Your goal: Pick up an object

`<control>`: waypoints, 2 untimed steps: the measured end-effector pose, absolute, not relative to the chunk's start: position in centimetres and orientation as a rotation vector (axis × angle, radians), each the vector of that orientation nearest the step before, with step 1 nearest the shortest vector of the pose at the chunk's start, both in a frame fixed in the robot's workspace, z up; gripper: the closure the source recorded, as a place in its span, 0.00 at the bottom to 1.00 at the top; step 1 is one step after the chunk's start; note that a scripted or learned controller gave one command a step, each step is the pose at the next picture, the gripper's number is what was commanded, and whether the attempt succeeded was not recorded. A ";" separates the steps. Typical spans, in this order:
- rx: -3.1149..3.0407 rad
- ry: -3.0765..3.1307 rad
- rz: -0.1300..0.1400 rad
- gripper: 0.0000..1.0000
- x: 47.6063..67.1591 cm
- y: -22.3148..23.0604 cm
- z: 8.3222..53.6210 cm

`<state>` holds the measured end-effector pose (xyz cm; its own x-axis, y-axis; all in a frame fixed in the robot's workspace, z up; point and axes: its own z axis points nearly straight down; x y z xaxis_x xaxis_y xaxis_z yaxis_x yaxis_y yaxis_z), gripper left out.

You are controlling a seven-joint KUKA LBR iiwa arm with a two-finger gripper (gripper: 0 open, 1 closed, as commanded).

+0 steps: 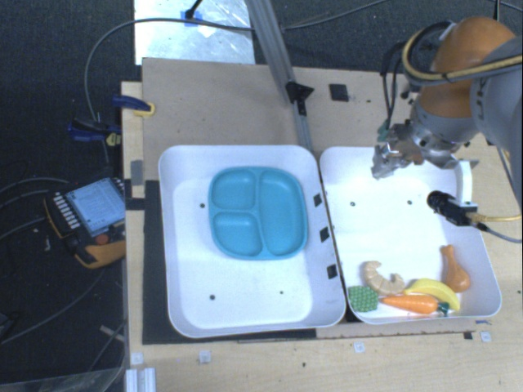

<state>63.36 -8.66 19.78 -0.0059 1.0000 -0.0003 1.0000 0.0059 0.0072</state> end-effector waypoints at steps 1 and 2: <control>2.210 2.225 0.008 1.00 63.2 -8.2 24.3; 2.213 2.231 0.002 1.00 61.8 -3.7 23.3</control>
